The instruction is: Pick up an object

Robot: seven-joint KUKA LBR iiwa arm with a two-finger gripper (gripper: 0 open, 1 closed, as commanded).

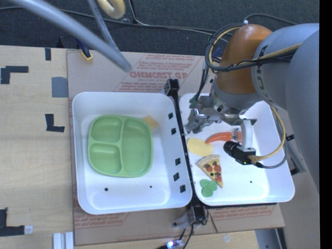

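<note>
The green plate (121,145) looks like smooth, matt plastic. The white bins (83,139) look smooth and a bit shiny. The bench (31,154) looks like pale wood.

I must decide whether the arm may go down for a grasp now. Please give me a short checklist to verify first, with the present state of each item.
1. Gripper is over the right white bin: ok.
2. Fingers open: cannot tell.
3. Nothing already held: cannot tell.
4. Pale yellow round toy piece lies close below gripper: ok.
5. Neighbours apart from it: not ok; red-orange chili-shaped toy and toy pizza slice lie close.
6. Green divided plate in the left white bin, out of the way: ok.
</note>
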